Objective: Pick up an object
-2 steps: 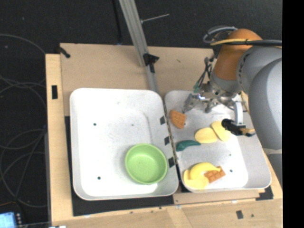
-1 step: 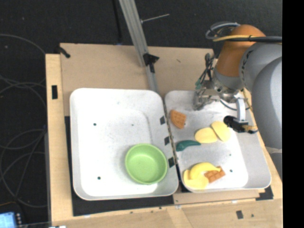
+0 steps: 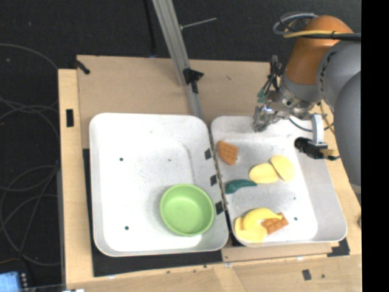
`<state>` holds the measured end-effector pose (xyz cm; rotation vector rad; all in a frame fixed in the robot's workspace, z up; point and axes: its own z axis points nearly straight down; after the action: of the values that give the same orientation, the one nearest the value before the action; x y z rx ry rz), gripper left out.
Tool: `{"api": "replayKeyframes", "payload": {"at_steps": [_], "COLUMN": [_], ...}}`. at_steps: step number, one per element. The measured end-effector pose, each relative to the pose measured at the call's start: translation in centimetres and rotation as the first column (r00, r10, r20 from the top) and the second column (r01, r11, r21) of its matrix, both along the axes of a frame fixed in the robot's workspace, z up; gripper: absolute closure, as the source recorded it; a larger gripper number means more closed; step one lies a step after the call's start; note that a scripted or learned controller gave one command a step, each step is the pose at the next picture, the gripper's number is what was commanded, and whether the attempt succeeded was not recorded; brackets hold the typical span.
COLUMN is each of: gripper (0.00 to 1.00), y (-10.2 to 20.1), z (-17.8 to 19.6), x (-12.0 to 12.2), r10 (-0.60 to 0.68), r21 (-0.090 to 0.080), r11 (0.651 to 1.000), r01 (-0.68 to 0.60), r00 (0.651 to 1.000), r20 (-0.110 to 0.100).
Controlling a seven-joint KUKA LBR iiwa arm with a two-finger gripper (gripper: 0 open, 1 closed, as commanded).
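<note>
The grey KUKA arm with its orange band (image 3: pixel 316 47) reaches in from the right, and its 2-finger gripper (image 3: pixel 262 121) hangs over the far left corner of the right-hand shallow white plastic bin (image 3: pixel 322 215). Whether the jaws stand wide or narrow I cannot tell (the tip is small and blurred against the white rim), and nothing can be seen between them.

That right bin holds 5 small things. An orange ridged wedge-shaped piece (image 3: pixel 228 153) lies near the bin's left wall, below and left of the gripper and apart from it. 2 pale yellow rounded pieces (image 3: pixel 272 170) sit touching each other in the middle of the bin. A dark teal spoon-shaped object (image 3: pixel 238 186) lies just left of them, its end against the divider between the bins. At the near edge a bright yellow lumpy object (image 3: pixel 252 222) carries a small orange piece (image 3: pixel 274 224) on its right side.

The left-hand shallow white bin (image 3: pixel 121 145) holds 1 light green round plastic bowl (image 3: pixel 187 209), upright, in its near right corner.

A slanted grey metal pole (image 3: pixel 173 35) crosses the tan bench (image 3: pixel 121 84) behind the bins.
</note>
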<state>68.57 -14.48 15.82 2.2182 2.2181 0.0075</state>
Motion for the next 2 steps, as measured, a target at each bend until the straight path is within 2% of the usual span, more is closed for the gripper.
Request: {"api": "replayKeyframes", "payload": {"at_steps": [1,2], "gripper": [1.0,1.0], "y": [-0.1,4.8], "z": [4.9,6.7], "x": [0.1,-1.1], "r10": [0.002,0.007], "r21": [0.0,0.002], "r11": [1.0,1.0], "r01": [-0.002,-0.007], "r00": [1.0,1.0], "r20": [0.0,-0.004]}}
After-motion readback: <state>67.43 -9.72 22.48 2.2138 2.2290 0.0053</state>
